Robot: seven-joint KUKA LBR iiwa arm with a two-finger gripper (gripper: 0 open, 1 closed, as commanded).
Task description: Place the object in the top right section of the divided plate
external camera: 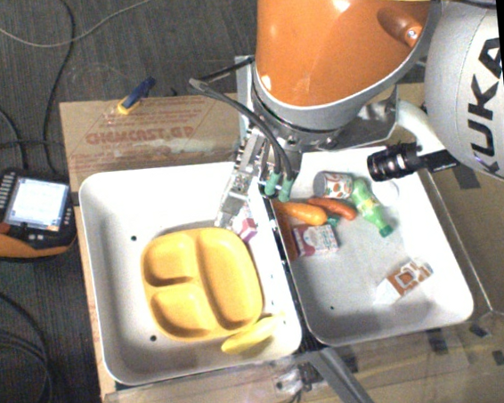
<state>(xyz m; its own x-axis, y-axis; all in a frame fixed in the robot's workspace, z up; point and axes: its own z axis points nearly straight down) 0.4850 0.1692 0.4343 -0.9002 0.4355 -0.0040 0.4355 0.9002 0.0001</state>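
Over the seam between the two bins we log the gripper [273, 185], green-tipped fingers [279, 187] slightly parted with nothing between them. The likely object, a glossy tapered carrot [301, 212], lies just below-right of them in the right bin [442, 306], long axis roughly left-right. The yellow divided plate [202, 280], smooth moulded plastic, sits in the left bin [113, 246].

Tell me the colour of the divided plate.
Yellow; the divided plate shows in the camera view.
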